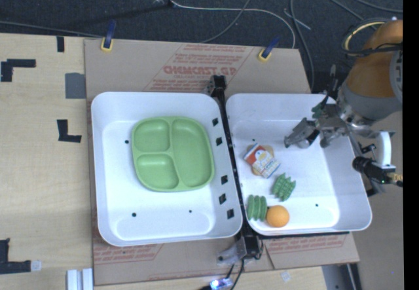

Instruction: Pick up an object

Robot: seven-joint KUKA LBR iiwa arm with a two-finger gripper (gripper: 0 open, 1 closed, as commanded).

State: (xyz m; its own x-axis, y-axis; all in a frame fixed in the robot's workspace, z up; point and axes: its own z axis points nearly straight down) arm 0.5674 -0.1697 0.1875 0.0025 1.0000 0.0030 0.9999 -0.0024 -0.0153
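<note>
Camera view: cardboard sheet (196,63) reads "CHEMCAST GP".

Red block lettering printed on the brown cardboard sheet (196,63) beneath the two white bins reads, as far as it can be made out, "CHEMCAST GP", with smaller red lines under it too blurred to read. More red print runs along the same sheet's lower edges, under the left bin and under the right bin, also illegible. A small packet (262,160) lying in the right bin carries a red, orange and white printed design, but its wording is too small to make out.
</note>
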